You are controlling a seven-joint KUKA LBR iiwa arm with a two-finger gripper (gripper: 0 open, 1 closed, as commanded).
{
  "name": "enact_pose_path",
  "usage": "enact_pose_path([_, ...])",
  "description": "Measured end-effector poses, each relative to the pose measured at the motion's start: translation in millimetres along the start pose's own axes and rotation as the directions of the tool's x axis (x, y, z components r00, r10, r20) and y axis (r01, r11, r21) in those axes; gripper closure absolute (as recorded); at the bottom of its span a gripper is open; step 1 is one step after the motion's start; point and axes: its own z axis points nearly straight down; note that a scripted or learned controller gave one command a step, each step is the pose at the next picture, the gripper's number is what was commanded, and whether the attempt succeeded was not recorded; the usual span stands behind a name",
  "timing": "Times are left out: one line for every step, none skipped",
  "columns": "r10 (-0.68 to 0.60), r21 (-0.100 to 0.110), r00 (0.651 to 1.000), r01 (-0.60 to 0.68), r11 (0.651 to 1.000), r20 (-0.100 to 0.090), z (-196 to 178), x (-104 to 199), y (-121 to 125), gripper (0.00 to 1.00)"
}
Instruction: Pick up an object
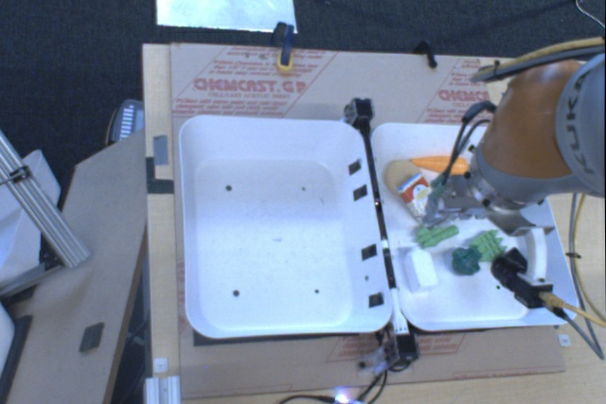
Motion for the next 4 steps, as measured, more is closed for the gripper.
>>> enact_pose_path([0.009, 0.005, 1.000, -0.009, 1.000, 0.001, 3.0, -4.9, -1.8, 0.00])
enact_pose_path([0.013, 0.003, 1.000, -0.013, 1.000, 0.006, 106.0, -32.8, 17.4, 0.00])
enact_pose_path([0.008, 0.003, 1.000, -0.008, 1.000, 0.003, 100.1, -62.6, 110.0, 0.00])
enact_pose_path([0.005, 0.003, 1.000, -0.005, 1.000, 0.002, 89.8, -61.3, 108.1, 1.00])
